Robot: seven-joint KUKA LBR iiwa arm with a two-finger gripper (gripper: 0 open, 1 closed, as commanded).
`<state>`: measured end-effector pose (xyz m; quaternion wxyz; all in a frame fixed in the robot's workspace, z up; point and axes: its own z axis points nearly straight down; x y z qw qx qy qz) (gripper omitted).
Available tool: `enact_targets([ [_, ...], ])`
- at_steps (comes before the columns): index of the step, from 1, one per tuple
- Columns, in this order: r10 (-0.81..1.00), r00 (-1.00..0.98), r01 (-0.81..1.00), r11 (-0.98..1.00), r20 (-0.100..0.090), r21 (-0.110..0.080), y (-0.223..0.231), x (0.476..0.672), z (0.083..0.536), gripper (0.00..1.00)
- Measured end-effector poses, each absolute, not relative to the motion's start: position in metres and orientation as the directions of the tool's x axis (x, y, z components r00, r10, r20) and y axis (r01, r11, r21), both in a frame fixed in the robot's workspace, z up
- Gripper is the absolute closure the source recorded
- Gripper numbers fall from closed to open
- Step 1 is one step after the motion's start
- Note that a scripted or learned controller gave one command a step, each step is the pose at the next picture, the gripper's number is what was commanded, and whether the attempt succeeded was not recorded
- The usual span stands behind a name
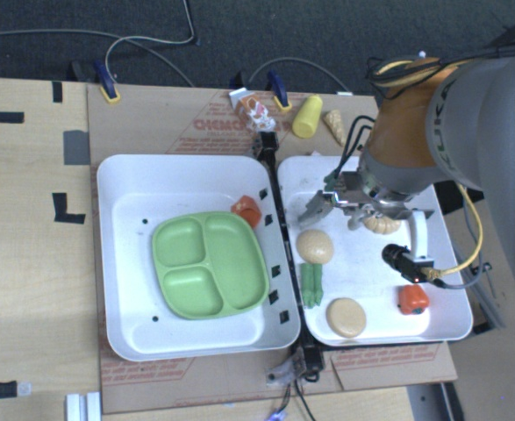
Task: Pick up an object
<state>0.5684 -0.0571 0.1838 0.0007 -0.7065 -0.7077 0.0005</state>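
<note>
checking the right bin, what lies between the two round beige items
In the camera view, a green bean-like piece lies between the upper round beige item and the lower one.

blue clamps (108,84) on bench rear | cables (182,16) behind | yellow cylinder (306,117) outside bins

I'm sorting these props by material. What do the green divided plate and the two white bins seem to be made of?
The green divided plate looks like moulded plastic with a matte to satin finish: one even colour, with soft rounded ridges between its three compartments. The left bin and right bin also look like plastic, smooth and slightly glossy, with rounded corners; thin formed sheet is possible.
</note>
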Motion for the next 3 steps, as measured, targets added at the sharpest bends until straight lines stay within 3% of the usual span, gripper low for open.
enact_targets([
  [1, 1.0, -0.001, 1.0, 0.001, -0.001, 0.003, -0.097, 0.579, 0.086, 0.0],
  [2, 1.0, -0.001, 1.0, 0.001, -0.002, 0.003, -0.098, 0.579, 0.096, 1.0],
  [3, 1.0, -0.002, 1.0, 0.002, 0.0, 0.002, -0.046, 0.567, 0.216, 1.0],
])
